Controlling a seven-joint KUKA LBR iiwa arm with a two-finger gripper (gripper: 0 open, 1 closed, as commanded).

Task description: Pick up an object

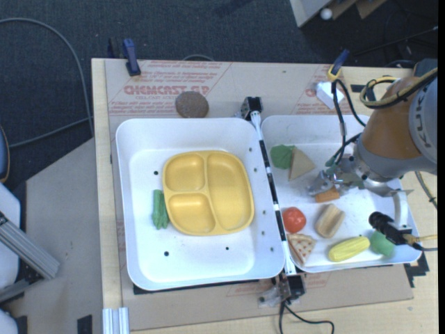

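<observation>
gripper (325, 184) low in right bin | grip: can't tell | orange piece (327, 196) just at 6 o'clock, long axis 3–9

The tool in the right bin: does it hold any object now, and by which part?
It cannot be told. The tool sits low beside an orange piece, but no object shows between its tips.
</observation>
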